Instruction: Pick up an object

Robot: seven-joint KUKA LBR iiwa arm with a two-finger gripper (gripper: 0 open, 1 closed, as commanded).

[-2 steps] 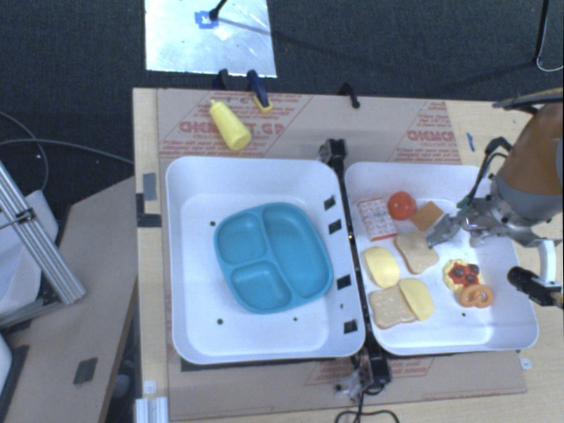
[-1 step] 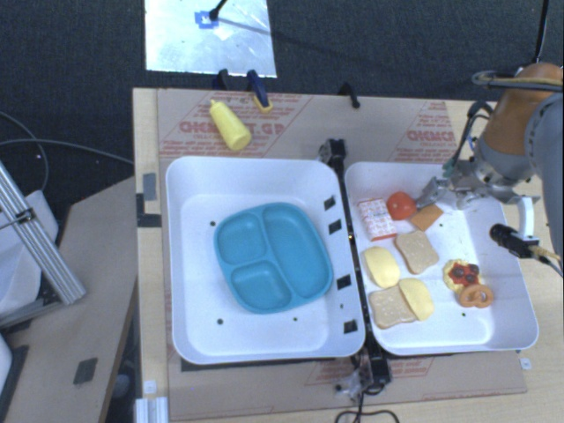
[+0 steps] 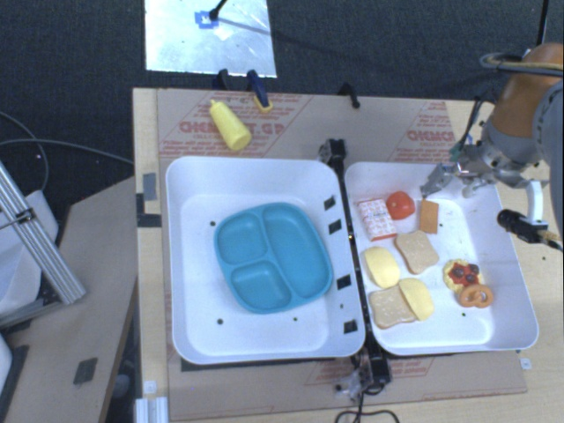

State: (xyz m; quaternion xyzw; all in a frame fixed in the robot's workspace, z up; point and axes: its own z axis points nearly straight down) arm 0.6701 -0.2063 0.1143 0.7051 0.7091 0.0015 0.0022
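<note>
While the tool (image 3: 451, 176) hangs over the right bin's (image 3: 520, 324) far edge, fingers spread wide, holding nothing, a tomato (image 3: 400, 204) lies near.

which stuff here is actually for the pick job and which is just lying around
For the job:
- gripper, above the right bin's far edge
- right bin with the toy food: tomato, red-and-white packet, orange block, bread slices, yellow pieces, fruit tart, pretzel

Lying about:
- left bin holding a blue divided plate
- yellow bottle on the bench behind
- foil sheet
</note>
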